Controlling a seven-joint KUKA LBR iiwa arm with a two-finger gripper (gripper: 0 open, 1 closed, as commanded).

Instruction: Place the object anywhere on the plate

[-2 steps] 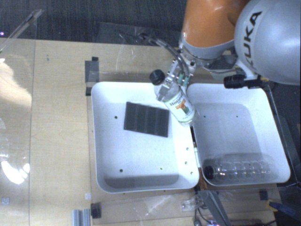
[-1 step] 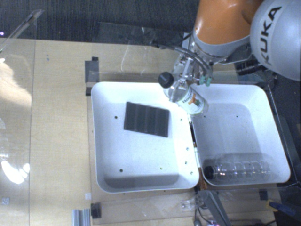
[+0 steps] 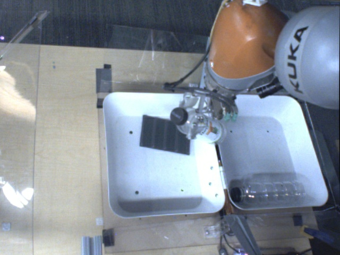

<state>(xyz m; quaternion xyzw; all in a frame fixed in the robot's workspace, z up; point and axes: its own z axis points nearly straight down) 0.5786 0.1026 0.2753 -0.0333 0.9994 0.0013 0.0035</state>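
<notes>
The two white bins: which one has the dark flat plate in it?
The left bin holds the dark plate, lying flat near its far side. The right bin instead holds a clear plastic bottle on its side.

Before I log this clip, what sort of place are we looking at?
Most likely a robotics lab bench set up for bin picking. A KUKA arm reaches over two shallow white bins on a wooden bench; the left bin holds a dark flat plate, and a clear plastic bottle lies in the right one.

Black plate [image 3: 164, 134], white bins [image 3: 119, 142], clear bottle [image 3: 268, 190]
</notes>
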